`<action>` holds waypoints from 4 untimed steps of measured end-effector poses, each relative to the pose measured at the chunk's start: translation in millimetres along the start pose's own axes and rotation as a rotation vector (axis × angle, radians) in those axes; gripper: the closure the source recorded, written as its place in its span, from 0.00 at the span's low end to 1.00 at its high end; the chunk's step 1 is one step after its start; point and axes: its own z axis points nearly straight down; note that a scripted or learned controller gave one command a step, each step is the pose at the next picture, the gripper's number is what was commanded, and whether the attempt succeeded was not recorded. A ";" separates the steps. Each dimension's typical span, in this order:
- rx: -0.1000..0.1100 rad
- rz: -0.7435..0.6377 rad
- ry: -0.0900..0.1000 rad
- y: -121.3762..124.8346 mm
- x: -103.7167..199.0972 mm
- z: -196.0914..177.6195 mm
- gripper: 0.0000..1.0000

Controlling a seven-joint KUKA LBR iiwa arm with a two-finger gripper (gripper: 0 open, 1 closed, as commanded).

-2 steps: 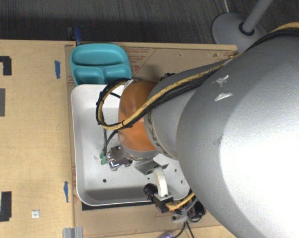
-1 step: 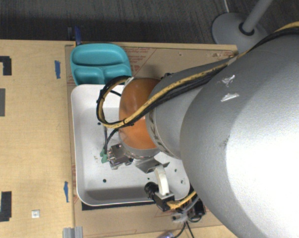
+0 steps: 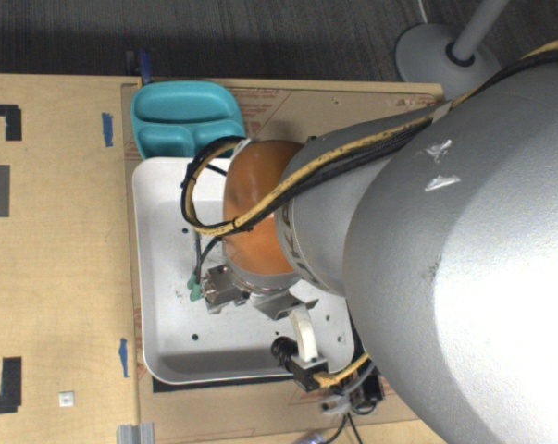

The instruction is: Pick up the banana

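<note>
The grey arm [image 3: 427,239] reaches in from the right and covers most of the white bin [image 3: 163,248]. Its orange band [image 3: 255,211] sits over the bin's middle, with black and yellow cables looping around it. Below the band, the gripper [image 3: 225,289] points down into the bin, its metal body seen from above. A small green piece [image 3: 195,292] shows at the gripper's left edge, just above the bin floor. The arm hides whatever lies under it.
A teal moulded tray [image 3: 186,118] rests at the bin's far edge. Brown cardboard [image 3: 56,248] with black marks and blue tape covers the bench to the left. A grey round stand base [image 3: 436,54] is at the upper right.
</note>
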 end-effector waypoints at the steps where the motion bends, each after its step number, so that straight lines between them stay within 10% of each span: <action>1: -0.001 -0.001 0.000 0.3 0.4 -9.7 1.00; 4: -0.007 -0.297 0.003 1.4 -1.5 47.9 1.00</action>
